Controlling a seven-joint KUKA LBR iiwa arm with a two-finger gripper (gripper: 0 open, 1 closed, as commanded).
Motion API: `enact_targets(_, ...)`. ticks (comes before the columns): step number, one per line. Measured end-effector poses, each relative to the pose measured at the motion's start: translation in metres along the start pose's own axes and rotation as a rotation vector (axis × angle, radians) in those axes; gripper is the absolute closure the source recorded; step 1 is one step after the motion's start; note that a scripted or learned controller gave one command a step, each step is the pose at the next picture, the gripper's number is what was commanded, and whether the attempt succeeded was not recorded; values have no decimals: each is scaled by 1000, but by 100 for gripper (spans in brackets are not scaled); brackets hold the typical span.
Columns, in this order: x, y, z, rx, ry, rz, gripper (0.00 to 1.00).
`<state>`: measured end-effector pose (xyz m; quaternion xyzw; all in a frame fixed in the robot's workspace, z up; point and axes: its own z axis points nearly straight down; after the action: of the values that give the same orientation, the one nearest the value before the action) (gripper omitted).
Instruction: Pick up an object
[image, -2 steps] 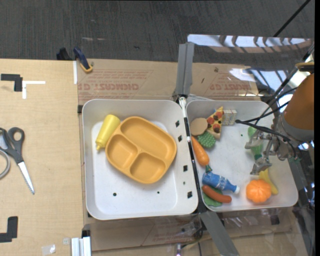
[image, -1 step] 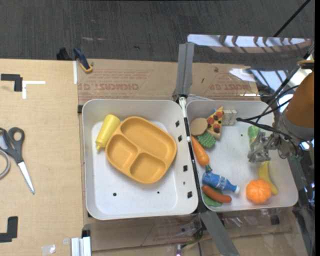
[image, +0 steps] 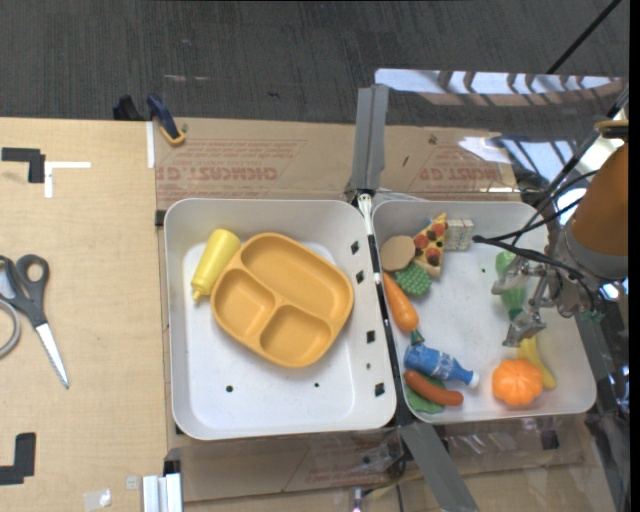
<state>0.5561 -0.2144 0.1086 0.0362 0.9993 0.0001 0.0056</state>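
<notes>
My gripper (image: 523, 318) hangs low over the right side of the right bin (image: 470, 310), reaching in from the right. A green object (image: 507, 266) lies just left of it, partly hidden by the gripper's metal parts. Right below the gripper are a yellow banana (image: 536, 357) and an orange fruit (image: 517, 382). Farther left in the same bin lie a carrot (image: 402, 306), a blue bottle (image: 441, 365), a red sausage (image: 436, 388), a pizza slice (image: 432, 246) and a brown round piece (image: 397, 250).
The left bin (image: 200, 390) holds a yellow divided plate (image: 283, 298) and a yellow squeeze bottle (image: 214, 262). Scissors (image: 36, 312) lie on the bench at far left. Black cables (image: 520, 240) run to the arm above the right bin.
</notes>
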Motion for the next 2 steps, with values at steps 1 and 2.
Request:
enact_targets(1, -1, 0, -8, 0, -3, 0, 100)
enact_targets(2, -1, 0, -8, 0, -3, 0, 0)
